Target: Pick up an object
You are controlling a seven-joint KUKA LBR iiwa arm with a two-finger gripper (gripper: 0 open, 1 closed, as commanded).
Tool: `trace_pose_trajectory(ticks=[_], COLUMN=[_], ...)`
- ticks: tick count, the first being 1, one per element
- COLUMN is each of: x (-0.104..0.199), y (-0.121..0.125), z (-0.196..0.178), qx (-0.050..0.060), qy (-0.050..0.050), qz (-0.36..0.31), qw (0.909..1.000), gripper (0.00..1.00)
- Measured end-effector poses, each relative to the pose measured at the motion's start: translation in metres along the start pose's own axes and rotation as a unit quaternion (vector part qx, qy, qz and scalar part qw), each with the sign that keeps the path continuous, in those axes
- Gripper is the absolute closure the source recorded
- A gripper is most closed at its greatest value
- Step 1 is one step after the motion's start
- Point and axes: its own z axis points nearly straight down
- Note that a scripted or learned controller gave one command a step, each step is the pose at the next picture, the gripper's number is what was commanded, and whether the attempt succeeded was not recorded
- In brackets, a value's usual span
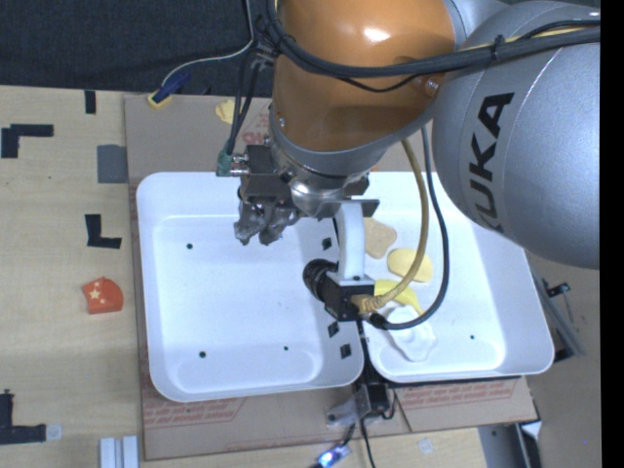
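My gripper (258,230) hangs over the upper middle of the left white bin (166,261), under the big orange and grey wrist. I see nothing in it. The loose objects lie in the right white bin (507,330): a tan piece (380,234), a yellow piece (402,261), a second yellow piece (395,293) beside the cable, and a white object (416,343) near the front. The arm hides much of the right bin's back part.
A red object (102,295) lies on the bench left of the bins. A small yellow item (226,112) sits behind the left bin. A black camera mount (336,291) and cables hang over the divide between the bins.
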Motion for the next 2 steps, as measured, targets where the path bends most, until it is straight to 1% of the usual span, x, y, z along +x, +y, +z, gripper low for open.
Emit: trace_pose_trajectory(ticks=[1,2], x=[0.007,-0.028], y=[-0.001,0.000], z=[-0.142,0.038], qx=[-0.015,0.002], qy=[0.007,0.000], qz=[-0.002,0.002], qw=[0.9999,1.0000], gripper=[1.00,1.00])
